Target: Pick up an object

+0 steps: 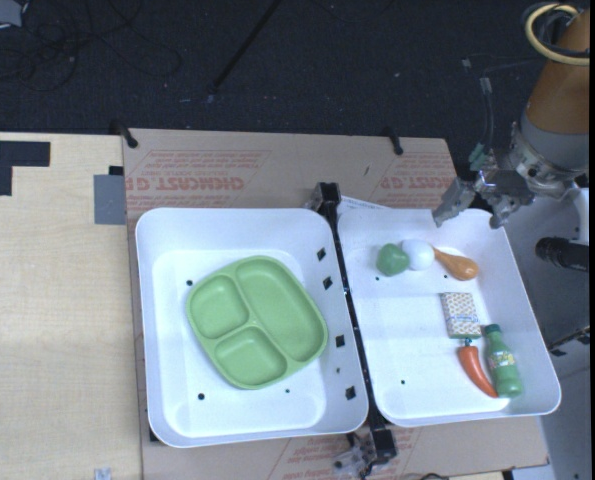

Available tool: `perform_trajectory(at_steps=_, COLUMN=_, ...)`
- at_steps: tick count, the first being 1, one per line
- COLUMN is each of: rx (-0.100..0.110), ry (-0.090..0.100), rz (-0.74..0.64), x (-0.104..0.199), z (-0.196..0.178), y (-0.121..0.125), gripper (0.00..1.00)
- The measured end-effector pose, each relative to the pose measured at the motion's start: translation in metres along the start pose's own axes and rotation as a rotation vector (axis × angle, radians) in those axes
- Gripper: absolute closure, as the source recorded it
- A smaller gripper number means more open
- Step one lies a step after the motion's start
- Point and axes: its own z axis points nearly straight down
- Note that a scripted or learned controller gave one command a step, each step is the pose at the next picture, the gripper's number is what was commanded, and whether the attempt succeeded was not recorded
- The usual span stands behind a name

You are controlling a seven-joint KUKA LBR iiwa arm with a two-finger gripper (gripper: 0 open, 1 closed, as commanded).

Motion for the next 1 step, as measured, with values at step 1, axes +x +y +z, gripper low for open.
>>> perform_trajectory(at_steps=1, rx=-0.011, ry=-0.002, rz=-0.002, x=-0.0001, z=-0.0065, y=0.0017, gripper=0.0)
